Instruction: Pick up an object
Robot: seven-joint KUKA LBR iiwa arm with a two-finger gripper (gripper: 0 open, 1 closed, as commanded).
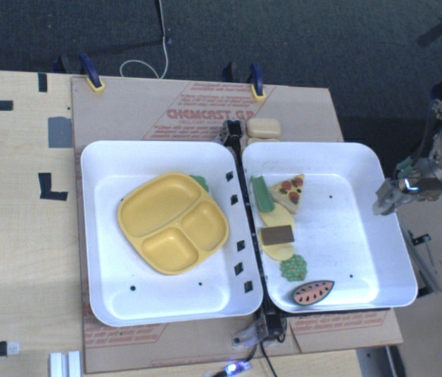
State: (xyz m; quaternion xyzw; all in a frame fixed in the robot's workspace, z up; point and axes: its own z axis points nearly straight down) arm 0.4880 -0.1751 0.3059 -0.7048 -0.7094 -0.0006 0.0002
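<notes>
I am looking down on a robot test lab, not a home or a kitchen. The gripper (397,193) hangs at the outer edge of two white bins (95,234) set side by side on a cardboard sheet (205,112), which is held to the pale wood surface (16,234) by blue clamps (89,71) beyond the bins. Black tape marks (46,187) sit on the surface far past the bins. A loose cable (158,22) runs over dark carpet (299,30). The food (290,191) just beside the gripper is toy plastic, and the yellow tray (173,222) further off is a child's plate.
</notes>
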